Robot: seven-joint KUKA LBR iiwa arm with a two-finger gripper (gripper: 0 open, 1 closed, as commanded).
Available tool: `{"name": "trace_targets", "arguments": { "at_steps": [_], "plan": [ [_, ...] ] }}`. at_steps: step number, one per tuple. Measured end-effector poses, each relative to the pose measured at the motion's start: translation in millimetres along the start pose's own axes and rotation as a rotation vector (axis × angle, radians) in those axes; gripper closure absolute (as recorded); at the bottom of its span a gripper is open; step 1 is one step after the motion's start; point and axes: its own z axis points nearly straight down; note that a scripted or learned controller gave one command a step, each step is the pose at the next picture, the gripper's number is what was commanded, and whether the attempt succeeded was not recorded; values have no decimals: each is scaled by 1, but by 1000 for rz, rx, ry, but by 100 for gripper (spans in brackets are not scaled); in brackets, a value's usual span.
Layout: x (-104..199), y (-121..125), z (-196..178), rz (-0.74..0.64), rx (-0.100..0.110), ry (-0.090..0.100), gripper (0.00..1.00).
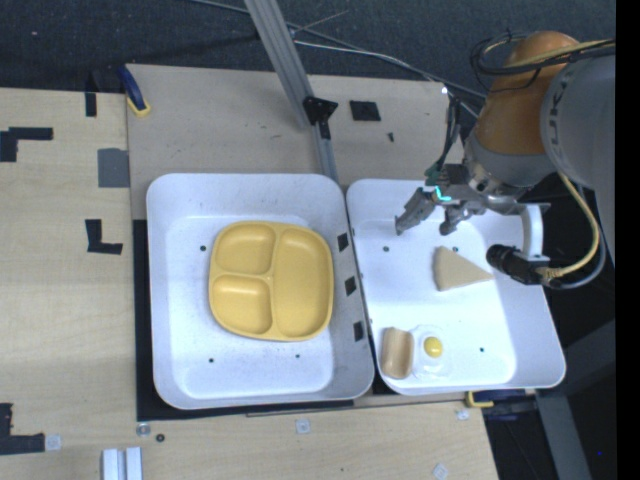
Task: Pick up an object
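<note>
At the near edge of the right bin (520,363), a small tan block (397,353) is seen standing just beside a toy fried egg (431,349), white with a yellow yolk; the two appear to touch or nearly touch. A little farther in, near the middle of the same bin, a pale tan wedge (459,270) is laid flat, its point turned toward the far side, well apart from the block and the egg. In the left bin (175,268), a yellow plate (271,279) with three compartments is set near the centre, its compartments bare. The two bins are placed side by side, their inner rims touching or almost so. Farther back, over the far part of the right bin, the gripper (428,218) is held above the bin floor, its two dark fingers spread apart with nothing between them; one fingertip is pointed toward the left bin, the other is hung just beyond the wedge's point, apart from it. Behind the gripper, the orange band (525,93) and the grey arm (585,98) are seen at the right. Beyond the bins, a grey metal post (285,58) is slanted across the bench (60,268).
</note>
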Motion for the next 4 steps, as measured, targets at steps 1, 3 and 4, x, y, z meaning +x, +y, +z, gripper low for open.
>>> {"name": "trace_targets", "arguments": {
  "at_steps": [1,3,4],
  "plan": [
    [0,1,-2,0,-4,0,0],
    [6,7,111,-1,-4,-3,0],
    [6,8,98,-1,-6,-3,100]
  ]
}}
